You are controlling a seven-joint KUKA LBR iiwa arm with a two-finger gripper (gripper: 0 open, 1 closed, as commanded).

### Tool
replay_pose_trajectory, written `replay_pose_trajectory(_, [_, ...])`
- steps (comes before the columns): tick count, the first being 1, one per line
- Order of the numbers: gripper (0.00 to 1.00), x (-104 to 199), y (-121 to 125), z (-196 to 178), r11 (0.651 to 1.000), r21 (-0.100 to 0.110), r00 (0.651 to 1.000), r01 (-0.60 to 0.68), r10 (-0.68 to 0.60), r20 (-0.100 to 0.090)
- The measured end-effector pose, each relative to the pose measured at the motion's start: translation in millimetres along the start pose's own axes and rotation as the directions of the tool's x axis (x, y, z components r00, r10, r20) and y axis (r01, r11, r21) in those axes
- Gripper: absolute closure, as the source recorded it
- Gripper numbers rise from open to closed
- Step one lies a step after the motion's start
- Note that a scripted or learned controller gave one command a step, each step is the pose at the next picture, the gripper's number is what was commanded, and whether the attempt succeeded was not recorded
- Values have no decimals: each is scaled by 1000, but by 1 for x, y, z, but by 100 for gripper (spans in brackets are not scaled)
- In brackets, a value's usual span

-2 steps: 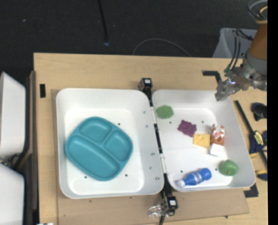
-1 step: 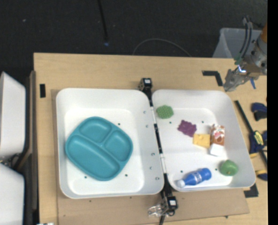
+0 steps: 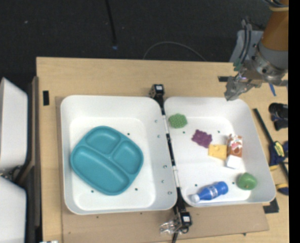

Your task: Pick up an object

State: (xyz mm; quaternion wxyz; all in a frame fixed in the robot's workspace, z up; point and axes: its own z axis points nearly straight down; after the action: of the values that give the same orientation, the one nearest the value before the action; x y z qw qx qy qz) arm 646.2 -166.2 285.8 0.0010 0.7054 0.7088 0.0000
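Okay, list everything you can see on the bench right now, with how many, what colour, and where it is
bins: 2, white, side by side on the bench
divided plate: 1, teal, left bin
round lump: 1, green, right bin, far left corner
flat piece: 1, purple, right bin, middle
block: 1, yellow, right of the purple piece
small packet: 1, red and white, beside the block
white block: 1, white, just below the packet
bottle: 1, blue, lying at near edge
ball: 1, green, near right corner
arm: 1, grey and orange, upper right
pincer: 1, grey, over right bin's far rim
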Motion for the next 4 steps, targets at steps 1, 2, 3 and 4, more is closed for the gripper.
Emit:
replay_pose_trajectory(1, [100, 45, -9, -2, 1000, 0, 1000, 0, 0, -1])
replay_pose_trajectory(2, [100, 98, -27, 15, 1000, 2, 1000, 0, 0, -1])
replay_pose_trajectory(3, [100, 144, -45, 31, 1000, 2, 1000, 1, -1, -2])
replay_pose_trajectory(4, [100, 194, -64, 35, 1000, 2, 1000, 2, -2, -2])
